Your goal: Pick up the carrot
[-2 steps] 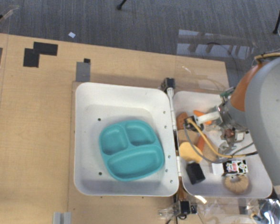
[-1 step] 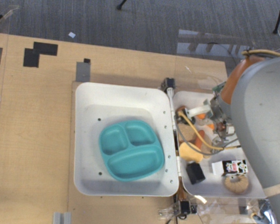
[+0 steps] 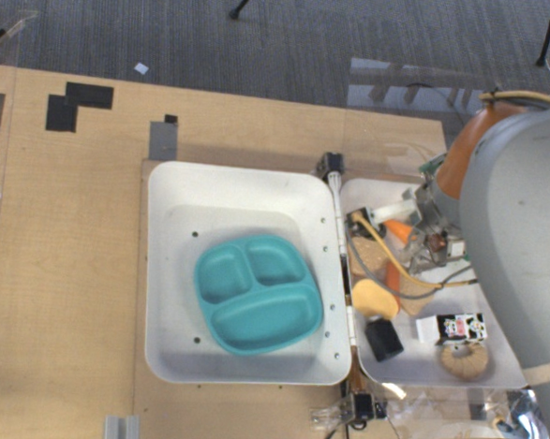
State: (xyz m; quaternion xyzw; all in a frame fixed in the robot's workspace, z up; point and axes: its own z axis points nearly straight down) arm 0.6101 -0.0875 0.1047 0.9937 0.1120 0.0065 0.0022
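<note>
With the gripper [image 3: 430, 242] low over the carrot [image 3: 399, 232] in the right bin [image 3: 415, 364], upper right of frame, its grip impossible to judge, I'd straddle the carrot squarely before lifting clear of the clutter.

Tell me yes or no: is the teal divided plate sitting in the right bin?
No. The teal divided plate lies in the left bin, while the right bin holds the small items.

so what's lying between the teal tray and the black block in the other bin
In the camera view, between the teal tray and the black block lie bare floor of the left bin and the two bins' adjoining white rims. The yellow piece sits just above that line.
</note>
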